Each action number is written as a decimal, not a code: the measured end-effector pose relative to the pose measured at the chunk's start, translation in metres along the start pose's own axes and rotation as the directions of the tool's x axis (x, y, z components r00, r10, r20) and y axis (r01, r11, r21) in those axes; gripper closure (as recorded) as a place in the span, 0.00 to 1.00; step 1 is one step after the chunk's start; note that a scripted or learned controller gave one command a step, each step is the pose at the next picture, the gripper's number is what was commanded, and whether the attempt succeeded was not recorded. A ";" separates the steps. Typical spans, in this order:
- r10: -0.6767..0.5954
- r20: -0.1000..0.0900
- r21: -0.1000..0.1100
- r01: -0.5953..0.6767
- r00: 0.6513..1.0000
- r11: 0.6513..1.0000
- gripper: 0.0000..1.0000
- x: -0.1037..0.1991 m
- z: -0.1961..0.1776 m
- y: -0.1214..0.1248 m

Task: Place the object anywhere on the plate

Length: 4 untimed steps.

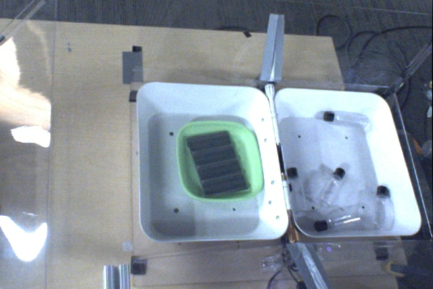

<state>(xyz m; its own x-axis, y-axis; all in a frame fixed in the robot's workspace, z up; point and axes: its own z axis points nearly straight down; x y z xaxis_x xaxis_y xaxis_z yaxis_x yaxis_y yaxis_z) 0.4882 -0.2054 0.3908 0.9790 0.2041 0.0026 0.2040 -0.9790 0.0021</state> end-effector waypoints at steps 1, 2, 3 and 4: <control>-0.004 -0.008 -0.006 0.004 1.000 1.000 0.00 0.001 -0.046 0.001; -0.004 -0.004 -0.002 0.004 1.000 1.000 0.00 0.061 -0.045 -0.035; -0.001 -0.005 -0.004 0.001 1.000 1.000 0.00 0.045 -0.045 0.010; -0.004 -0.005 -0.004 0.003 1.000 1.000 0.00 0.090 -0.045 0.009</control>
